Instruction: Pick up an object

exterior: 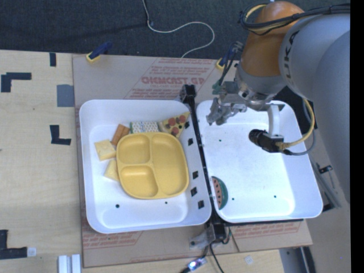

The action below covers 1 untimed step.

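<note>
My gripper (218,116) hangs over the far left corner of the right bin (256,175), close to the divider between the bins, with nothing seen between its fingers. A watermelon-slice toy (219,191) lies at the right bin's near left edge, well in front of the gripper. In the left bin (94,124) a yellow divided plate (152,165) lies flat. Around its far and left sides lie small food toys: a tan cracker (104,149), an orange-brown piece (119,133), a speckled green-edged piece (144,127) and a pizza-like slice (175,123).
A black cylindrical part (263,139) with a yellow cable hangs off the arm over the right bin's middle. The bins sit on a cardboard sheet (165,78) on the wooden bench. A white cable (176,27) loops on the dark floor behind.
</note>
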Each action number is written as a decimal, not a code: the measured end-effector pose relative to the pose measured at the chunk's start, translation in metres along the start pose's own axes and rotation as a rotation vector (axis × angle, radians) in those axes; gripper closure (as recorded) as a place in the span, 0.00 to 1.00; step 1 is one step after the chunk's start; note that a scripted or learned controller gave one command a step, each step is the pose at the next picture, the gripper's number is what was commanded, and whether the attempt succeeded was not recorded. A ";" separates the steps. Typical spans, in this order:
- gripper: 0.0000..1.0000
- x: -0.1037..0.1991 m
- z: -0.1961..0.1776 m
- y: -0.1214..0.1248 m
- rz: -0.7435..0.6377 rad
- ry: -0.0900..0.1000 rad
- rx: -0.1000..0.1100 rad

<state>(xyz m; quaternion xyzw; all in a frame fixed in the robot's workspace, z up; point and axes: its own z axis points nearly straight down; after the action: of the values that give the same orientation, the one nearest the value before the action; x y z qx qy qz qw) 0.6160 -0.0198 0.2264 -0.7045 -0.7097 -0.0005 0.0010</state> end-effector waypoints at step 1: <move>1.00 0.057 -0.008 0.005 0.000 -0.001 0.001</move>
<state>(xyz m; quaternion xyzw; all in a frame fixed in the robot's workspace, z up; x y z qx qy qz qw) 0.6207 0.0368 0.2347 -0.7044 -0.7098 -0.0002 0.0010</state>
